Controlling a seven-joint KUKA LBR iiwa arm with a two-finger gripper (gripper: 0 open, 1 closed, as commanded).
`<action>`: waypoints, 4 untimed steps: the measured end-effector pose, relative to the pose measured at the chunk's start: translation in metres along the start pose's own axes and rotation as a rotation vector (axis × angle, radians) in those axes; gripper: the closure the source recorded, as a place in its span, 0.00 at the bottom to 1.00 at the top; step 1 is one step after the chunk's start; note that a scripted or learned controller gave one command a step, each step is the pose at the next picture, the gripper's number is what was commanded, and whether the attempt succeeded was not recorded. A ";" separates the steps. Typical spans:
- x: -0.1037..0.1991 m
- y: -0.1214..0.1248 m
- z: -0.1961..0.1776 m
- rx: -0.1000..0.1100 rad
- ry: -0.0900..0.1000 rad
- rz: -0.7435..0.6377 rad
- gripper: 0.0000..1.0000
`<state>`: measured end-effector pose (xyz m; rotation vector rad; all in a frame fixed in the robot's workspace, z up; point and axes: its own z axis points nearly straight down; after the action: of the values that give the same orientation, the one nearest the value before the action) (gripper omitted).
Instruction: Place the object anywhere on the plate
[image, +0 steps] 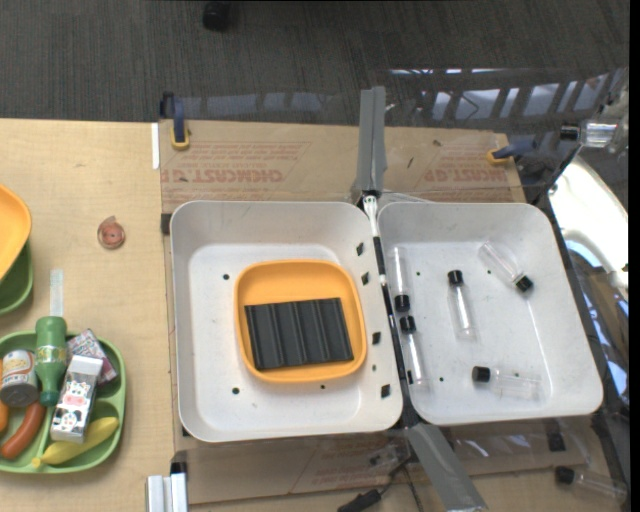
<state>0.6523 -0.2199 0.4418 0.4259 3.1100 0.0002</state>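
- Where the two white bins meet side by side on a sheet of cardboard (270, 170), the left bin (185, 330) holds the orange plate (300, 275), which lies flat near the bin's middle.
- The dark grey ribbed object (300, 333), a flat rectangle with lengthwise grooves, lies on the plate. It covers most of the plate's floor, with the orange rim showing all round it.
- The state of the jaws cannot be told.
- The right bin (560, 300) holds several clear vials with black caps, all lying on their sides:
- one vial (460, 303) near the middle;
- one (503, 268) towards the far right corner;
- one (505, 381) near the front wall;
- two more (411, 350) end to end along the left wall.
- On the wooden tabletop (90, 180) to the left, well apart from the bins, a green tray (100, 440) carries toy food, a green bottle (50, 355) and a small carton.
- A small pink round thing (112, 234) lies alone on the tabletop further back.
- A clamp (178, 125) grips the cardboard's far left corner.
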 end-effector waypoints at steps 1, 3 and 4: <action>0.008 -0.005 0.000 -0.001 -0.001 -0.316 1.00; -0.008 0.000 0.000 -0.002 -0.003 -1.008 1.00; -0.008 0.000 0.000 -0.003 -0.004 -1.382 1.00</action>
<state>0.6600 -0.2216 0.4418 -1.6520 2.6654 0.0006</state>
